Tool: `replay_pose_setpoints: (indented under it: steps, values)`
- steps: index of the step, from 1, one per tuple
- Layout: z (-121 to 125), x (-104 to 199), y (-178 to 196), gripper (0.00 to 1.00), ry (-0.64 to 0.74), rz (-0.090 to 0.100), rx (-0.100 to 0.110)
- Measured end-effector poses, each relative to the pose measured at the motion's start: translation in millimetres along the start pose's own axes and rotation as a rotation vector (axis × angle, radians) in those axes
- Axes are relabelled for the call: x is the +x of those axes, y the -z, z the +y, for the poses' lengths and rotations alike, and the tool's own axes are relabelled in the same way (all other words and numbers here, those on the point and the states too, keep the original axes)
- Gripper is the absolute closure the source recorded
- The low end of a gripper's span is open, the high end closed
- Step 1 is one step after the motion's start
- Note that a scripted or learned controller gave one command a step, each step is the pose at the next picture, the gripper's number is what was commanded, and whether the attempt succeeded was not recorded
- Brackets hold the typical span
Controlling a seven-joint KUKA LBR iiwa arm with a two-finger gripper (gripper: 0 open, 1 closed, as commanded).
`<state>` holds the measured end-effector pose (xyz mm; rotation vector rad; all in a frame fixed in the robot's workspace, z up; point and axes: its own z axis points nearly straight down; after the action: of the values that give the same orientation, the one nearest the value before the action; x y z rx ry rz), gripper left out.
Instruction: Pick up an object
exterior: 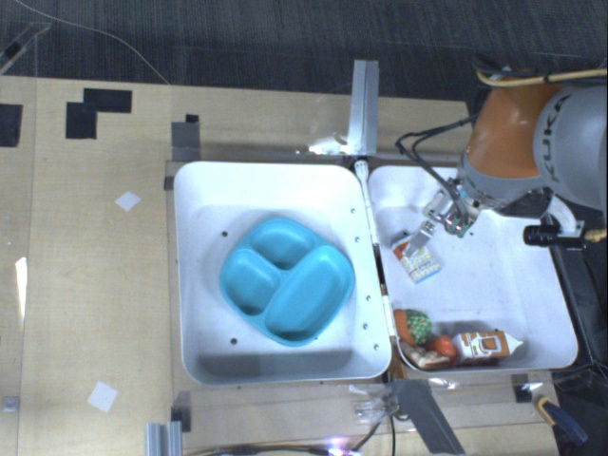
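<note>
Gripper [429, 231] fingers are seen lowered over the right bin [513, 283], their tips at the top edge of a small white-and-red packet [418, 259]; whether they are closed on it cannot be told. Two white bins are counted. One blue divided tray [287, 280] is held by the left bin [204, 255]. One brown carton [483, 346] and one strawberry toy [415, 328] lie near the right bin's front edge, well below the gripper.

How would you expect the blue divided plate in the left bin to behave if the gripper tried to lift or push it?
The blue divided plate looks moulded and rigid, so it probably keeps its shape. Lying flat and wide in the left bin, it seems unlikely to roll or tip. Its smooth, rounded rim may slip from the gripper.
</note>
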<state>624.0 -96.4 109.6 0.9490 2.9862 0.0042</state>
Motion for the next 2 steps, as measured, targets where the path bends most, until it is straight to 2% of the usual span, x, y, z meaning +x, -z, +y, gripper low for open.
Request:
replay_pose_setpoints:
  steps: [1,2]
  values:
    - [-7.9,20.4,-12.1,0.00,-0.307,-0.012,-0.011]
    - [32.2,59.5,77.5,0.00,-0.404,0.000,0.001]
